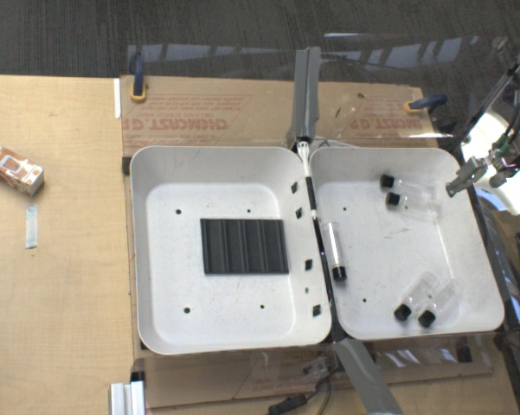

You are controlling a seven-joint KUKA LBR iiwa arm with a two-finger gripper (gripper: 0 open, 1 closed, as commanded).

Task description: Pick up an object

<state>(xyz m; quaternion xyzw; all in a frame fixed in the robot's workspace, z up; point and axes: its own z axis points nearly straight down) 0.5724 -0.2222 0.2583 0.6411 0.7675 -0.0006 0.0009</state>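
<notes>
Right bin (467,318) | clear vials (420,301) inside | hand (464,180) at rim

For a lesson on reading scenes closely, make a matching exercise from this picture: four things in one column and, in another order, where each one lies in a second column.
Things:
1. dark ribbed block
2. small orange-and-white box
3. gripper
4. clear tube with a black cap

Places:
A. on the wooden bench, left of both bins
B. middle of the left bin
C. over the upper right rim of the right bin
D. along the left side of the right bin

Pairs: 1-B, 2-A, 3-C, 4-D
</notes>
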